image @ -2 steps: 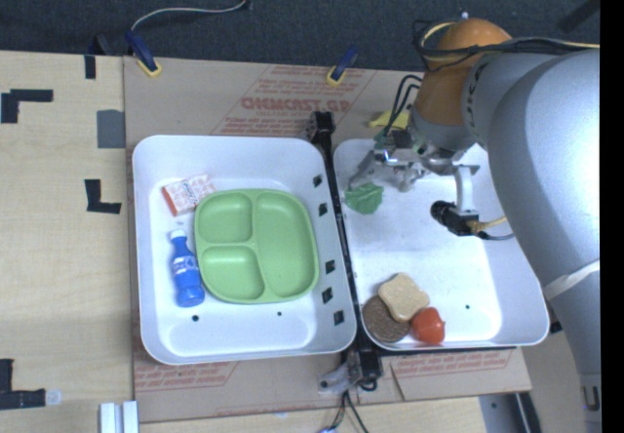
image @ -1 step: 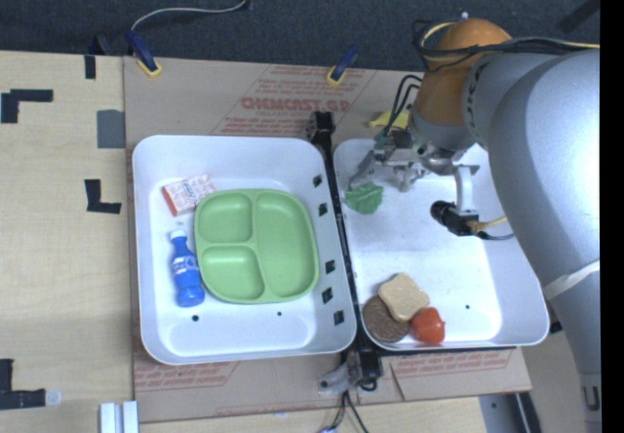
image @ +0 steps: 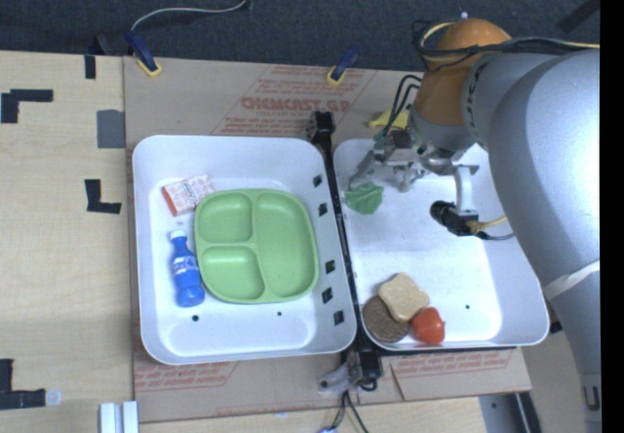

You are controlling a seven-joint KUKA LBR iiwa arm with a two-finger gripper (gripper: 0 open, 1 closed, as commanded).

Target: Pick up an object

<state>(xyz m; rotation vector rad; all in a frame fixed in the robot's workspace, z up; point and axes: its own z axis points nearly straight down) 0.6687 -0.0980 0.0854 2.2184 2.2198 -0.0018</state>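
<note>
Arm's fingers (image: 373,171) just above green object (image: 364,198) in right bin (image: 507,309).

Lab: cardboard-covered bench (image: 68,255), clamps (image: 144,59)

Glossy white plastic bins (image: 234,153), matt green plastic plate (image: 258,246), brown cardboard bench (image: 58,255)

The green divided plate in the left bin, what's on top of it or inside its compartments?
Nothing sits in the green divided plate; its three compartments look bare. A blue bottle lies beside its left edge. Whatever is under the plate is covered.
</note>
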